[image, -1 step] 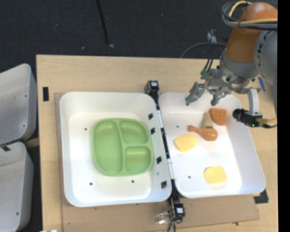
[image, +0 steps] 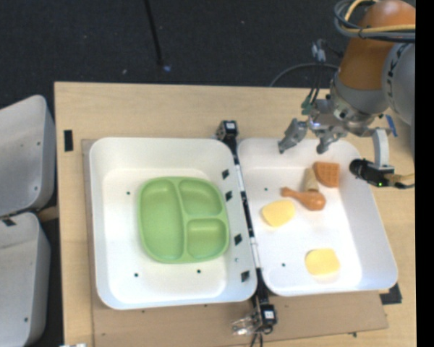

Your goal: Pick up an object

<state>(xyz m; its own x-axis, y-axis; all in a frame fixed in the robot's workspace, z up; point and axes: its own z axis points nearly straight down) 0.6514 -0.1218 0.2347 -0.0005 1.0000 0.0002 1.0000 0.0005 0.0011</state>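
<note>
Two shallow white bins on my tabletop. Right bin, nearest first: round yellow plastic piece; pale yellow slice-shaped piece; brown plastic drumstick; orange ridged wedge. Left bin: green three-compartment plastic tray. Farthest, I log the pincer above the right bin's far edge, fingers spread wide, gripping nothing.

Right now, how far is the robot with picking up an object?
Nothing looks picked yet. The gripper hangs open over the back of the right bin, with nothing between its fingers. The orange piece, the brown drumstick and the two yellow pieces all lie on the bin floor. Left to do: come down on one, close and lift.
</note>
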